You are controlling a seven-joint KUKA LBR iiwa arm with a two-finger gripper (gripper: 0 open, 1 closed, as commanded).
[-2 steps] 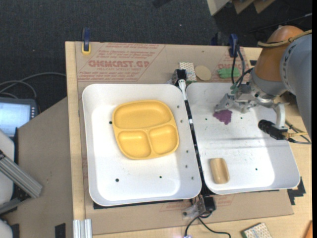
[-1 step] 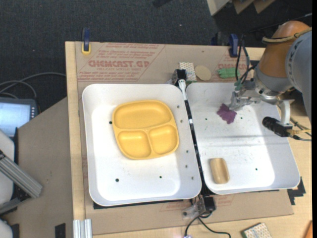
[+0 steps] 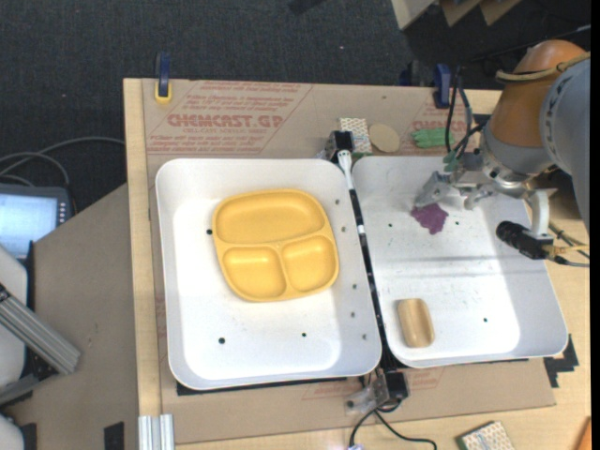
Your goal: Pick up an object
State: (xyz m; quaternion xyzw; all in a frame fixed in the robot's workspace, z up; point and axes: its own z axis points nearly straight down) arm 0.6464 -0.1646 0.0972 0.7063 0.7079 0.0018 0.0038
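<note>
overhead, the bench (image 3: 244, 111) carries two white bins; the left bin (image 3: 187, 279) holds a yellow divided plate (image 3: 275, 244). right of that plate, the right bin (image 3: 469, 289) holds a tan block (image 3: 414, 322) and a purple object (image 3: 430, 217), the gripper (image 3: 448, 191) just above it, its grip impossible to tell.

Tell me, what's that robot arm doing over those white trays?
The gripper is low in the right bin, right by a small purple thing, maybe trying to grab it. A tan block lies nearer the front. The left bin has a yellow divided plate.
</note>
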